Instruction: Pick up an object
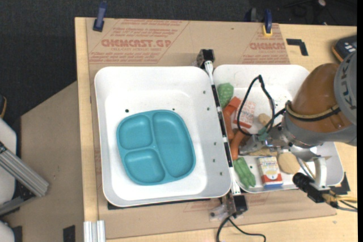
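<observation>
While the arm (317, 107) reaches low into the right bin (295, 73), the step in hand looks like the descent toward a grasp, not a lift. The end effector (258, 144) sits among the clutter; whether it is spread or pinching anything cannot be told. An orange object (229, 116) lies just to its left, a green one (245, 172) just below. Next it needs a firm closing, then a straight rise. The teal tray (156, 146) rests in the left bin (108, 122).

A single fixed camera looks down at a slant from above the bench (142, 42), framing both white bins (108, 122) whole, with dark floor beyond the bench's far edge.
</observation>
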Motion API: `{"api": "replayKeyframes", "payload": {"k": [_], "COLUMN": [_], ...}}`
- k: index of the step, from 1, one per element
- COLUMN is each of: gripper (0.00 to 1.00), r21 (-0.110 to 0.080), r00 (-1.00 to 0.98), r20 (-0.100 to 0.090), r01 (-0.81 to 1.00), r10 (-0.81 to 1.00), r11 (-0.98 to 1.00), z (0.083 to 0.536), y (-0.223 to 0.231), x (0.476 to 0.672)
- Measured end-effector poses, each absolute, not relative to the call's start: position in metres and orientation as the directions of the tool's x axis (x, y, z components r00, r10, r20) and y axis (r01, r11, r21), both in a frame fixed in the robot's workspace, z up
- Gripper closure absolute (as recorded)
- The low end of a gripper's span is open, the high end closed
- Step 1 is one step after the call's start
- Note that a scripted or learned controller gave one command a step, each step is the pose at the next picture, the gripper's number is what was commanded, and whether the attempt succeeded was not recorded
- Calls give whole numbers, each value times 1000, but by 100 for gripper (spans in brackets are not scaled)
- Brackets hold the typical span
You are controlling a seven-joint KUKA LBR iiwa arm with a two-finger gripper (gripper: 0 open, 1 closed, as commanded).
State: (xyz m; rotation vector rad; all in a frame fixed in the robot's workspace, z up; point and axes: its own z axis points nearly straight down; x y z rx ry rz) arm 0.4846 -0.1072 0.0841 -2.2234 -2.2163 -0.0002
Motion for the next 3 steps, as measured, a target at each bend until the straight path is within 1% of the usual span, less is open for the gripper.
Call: {"api": "replayKeyframes", "payload": {"k": [1, 2, 3], "gripper": [0, 0, 0], "r21": [6, 8, 7], "r00": [3, -1, -3], "r20": [-1, -4, -3], "r01": [1000, 1000, 1000], "r10": [1000, 1000, 1000], "r11": [-3, 1, 3], "z": [87, 87, 86], "y": [-158, -205, -200], "x": [486, 541, 596]}}
